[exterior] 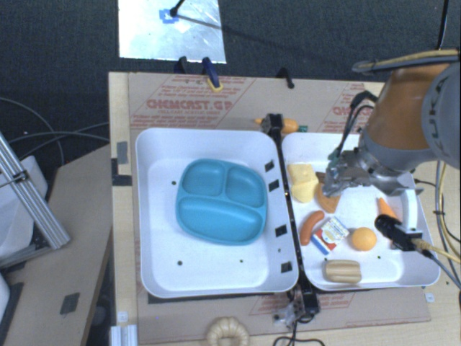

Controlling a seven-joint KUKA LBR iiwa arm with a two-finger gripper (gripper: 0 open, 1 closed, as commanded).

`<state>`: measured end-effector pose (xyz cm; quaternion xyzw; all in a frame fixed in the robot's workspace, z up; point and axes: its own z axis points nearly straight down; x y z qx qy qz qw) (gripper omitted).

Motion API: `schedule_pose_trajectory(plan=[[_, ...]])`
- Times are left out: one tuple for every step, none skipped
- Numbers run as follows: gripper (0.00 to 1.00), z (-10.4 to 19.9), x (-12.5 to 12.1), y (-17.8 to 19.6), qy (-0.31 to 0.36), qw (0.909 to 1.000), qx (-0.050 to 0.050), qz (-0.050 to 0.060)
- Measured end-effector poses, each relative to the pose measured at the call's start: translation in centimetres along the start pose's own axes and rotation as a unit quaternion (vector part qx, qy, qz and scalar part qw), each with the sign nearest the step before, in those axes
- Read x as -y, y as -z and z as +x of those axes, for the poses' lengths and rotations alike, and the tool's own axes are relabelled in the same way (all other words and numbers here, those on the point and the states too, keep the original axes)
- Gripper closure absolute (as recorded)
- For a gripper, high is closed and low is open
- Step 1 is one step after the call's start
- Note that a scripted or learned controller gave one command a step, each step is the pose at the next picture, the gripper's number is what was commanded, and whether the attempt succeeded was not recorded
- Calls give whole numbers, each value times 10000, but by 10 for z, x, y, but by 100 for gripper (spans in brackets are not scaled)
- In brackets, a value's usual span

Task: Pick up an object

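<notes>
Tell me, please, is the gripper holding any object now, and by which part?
It cannot be told. The gripper hangs over the pale yellow cheese wedge and orange toy piece in the right white bin.

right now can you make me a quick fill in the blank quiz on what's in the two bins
1. The blue divided plate lies in the ____ bin as the camera sees it.
2. The gripper hangs over the ____ bin.
3. The round fruit beside the bread roll is coloured ____.
4. The plate has ____ compartments.

Missing words: left; right; orange; three
</notes>
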<state>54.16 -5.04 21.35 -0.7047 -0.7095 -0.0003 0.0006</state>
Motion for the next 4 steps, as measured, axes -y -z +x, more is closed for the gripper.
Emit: schedule_pose_trajectory(plan=[[100, -10, 6, 17, -29, 10000, 7, -18], [100, -6, 7, 2, -25, 10000, 6, -2], [100, -2, 9, 5, -14, 10000, 4, -8], [100, -12, -4, 12, -29, 10000, 7, -17]])
